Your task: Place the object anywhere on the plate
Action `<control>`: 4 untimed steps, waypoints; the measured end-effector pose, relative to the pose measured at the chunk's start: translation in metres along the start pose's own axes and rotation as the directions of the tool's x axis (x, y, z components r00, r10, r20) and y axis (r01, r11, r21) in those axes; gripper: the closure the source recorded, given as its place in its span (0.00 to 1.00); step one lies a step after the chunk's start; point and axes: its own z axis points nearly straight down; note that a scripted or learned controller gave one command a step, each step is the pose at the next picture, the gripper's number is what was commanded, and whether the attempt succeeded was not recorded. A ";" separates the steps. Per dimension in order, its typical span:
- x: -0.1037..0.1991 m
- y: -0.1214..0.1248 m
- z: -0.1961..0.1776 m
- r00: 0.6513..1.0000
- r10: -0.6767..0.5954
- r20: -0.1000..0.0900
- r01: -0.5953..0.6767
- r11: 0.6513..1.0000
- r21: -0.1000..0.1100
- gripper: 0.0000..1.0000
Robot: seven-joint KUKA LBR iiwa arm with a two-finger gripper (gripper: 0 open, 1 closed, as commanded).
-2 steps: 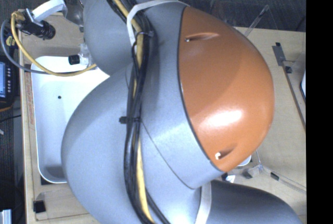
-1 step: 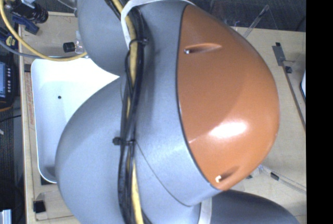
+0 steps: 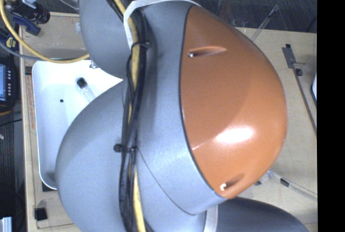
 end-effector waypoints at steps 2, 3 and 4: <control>-0.076 0.080 0.051 0.995 -0.104 0.010 0.104 0.995 0.008 0.00; -0.097 0.145 0.151 0.993 -0.116 0.013 0.116 0.993 0.009 0.00; -0.097 0.115 0.054 0.970 -0.243 0.006 0.243 0.970 0.011 0.00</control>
